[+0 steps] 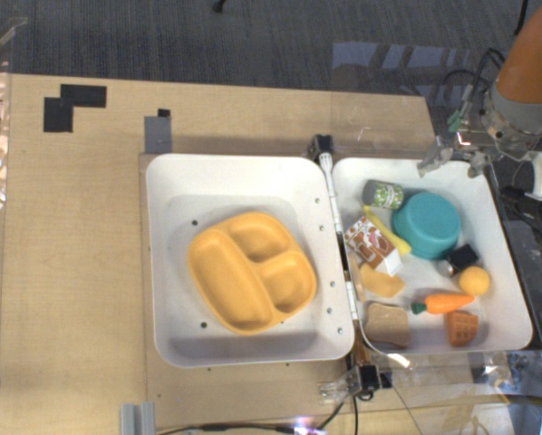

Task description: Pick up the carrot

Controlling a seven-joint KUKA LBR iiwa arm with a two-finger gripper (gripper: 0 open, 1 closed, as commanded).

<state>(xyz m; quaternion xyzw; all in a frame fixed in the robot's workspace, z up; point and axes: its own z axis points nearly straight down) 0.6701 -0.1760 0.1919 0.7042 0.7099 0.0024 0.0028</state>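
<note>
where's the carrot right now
The carrot lies in the right bin, near its front edge, just below the lemon and above the brown block, with its green tip pointing left.

Tan worktop point(72, 270) carries two shallow white bins side by side, touching along a centre seam; left bin point(162, 261), right bin point(516, 320); black L-shaped patch point(72, 107) and small grey bracket point(158, 134) at worktop's far-left area.
</note>
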